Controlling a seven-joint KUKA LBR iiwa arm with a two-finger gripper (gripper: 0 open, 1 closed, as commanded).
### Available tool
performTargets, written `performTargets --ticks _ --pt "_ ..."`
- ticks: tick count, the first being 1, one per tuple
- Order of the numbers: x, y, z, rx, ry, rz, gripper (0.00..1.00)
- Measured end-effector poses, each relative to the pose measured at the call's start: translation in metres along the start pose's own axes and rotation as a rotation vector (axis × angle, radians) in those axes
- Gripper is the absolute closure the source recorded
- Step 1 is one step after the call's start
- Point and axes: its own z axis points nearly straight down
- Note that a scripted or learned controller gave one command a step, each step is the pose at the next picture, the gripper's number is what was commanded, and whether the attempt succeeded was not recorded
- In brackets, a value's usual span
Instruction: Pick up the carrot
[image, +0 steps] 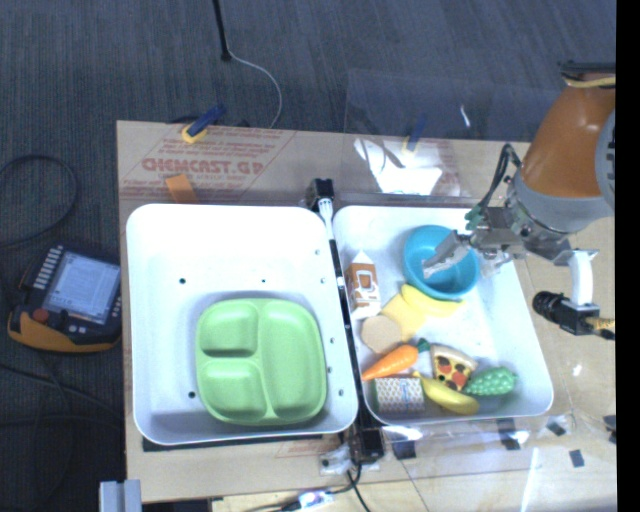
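Dark grey carpet surrounds the worktop (150, 170), whose brown board carries two white bins side by side. On the carpet off its left edge lies a handheld pendant (68, 298). The left bin (160, 235) holds a green divided plate (262, 360) toward its front. In the right bin (530, 350), the carrot (390, 361) lies near the front left corner, touching a tan round slice (378, 331), with a yellow wedge (425, 309) behind them. Along the front edge sit a banana (447, 395), a pizza slice (452, 367) and a green bumpy toy (490, 381). A blue bowl (440, 262) stands near the back edge. The gripper (447, 258) hangs over this bowl, fingers slightly parted, nothing between them.
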Motion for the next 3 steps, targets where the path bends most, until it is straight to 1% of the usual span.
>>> performTargets --ticks 1,2,3 --pt "0.028 -0.059 0.105 0.006 0.003 -0.252 0.0" --pt "0.105 -0.08 0.051 -0.003 0.002 -0.062 0.0" --pt "0.04 -0.075 0.134 -0.022 -0.009 -0.271 0.0"
